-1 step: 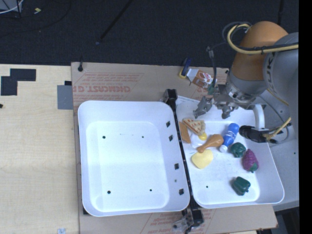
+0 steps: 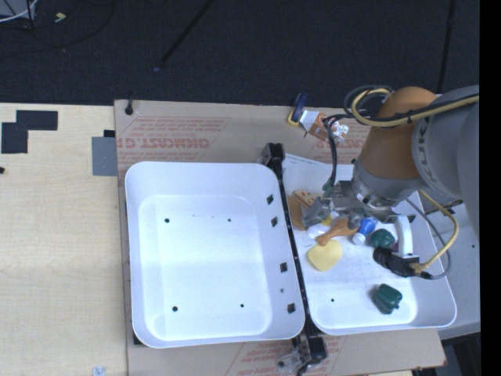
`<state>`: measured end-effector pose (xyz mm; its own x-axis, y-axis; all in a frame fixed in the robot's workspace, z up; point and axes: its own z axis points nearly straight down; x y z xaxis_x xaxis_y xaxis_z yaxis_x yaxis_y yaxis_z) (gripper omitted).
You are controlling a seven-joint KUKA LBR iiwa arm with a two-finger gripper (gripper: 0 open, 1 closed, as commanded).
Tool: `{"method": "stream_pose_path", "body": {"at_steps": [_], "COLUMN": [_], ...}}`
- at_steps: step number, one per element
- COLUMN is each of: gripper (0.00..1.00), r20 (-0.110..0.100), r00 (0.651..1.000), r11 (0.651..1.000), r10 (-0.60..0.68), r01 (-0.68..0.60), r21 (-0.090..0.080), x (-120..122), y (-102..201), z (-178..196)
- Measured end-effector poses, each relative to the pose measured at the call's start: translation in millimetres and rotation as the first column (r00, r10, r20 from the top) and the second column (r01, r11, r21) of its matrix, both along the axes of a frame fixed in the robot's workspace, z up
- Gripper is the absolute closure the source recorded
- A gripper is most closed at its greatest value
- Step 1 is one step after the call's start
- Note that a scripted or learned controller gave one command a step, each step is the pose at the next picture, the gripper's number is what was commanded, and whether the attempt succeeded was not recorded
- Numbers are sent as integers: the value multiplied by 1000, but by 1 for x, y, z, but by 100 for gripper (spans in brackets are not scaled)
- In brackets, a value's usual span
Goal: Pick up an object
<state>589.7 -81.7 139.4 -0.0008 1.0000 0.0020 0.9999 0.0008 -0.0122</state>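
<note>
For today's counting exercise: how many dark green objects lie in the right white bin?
2: one dark green lump near the bin's front right corner, another by the arm. More may be hidden under the arm.

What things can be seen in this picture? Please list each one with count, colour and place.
bins: 2, white, side by side on the bench
yellow piece: 1, yellow, right bin, near its middle
green piece: 1, dark green, right bin, near corner
teal piece: 1, teal, right bin, beside the arm
blue piece: 1, blue, right bin, under the wrist
tan piece: 1, tan, above the yellow piece
gripper: 1, grey, low over the right bin
arm: 1, grey and orange, from the right
</note>
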Motion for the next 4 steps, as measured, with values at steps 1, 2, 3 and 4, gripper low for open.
{"method": "stream_pose_path", "body": {"at_steps": [1,2,3,4], "gripper": [0,100,100,100], "r20": [5,4,14,14], "r00": [1000,1000,1000,1000], "r11": [1000,1000,1000,1000], "r10": [5,-4,2,7], "r01": [-5,4,-2,-7], "r21": [2,-1,-1,-1], "x": [-85,-82,-57,-10], "y": [79,74,96,180], "z": [50,57,104,121]}}
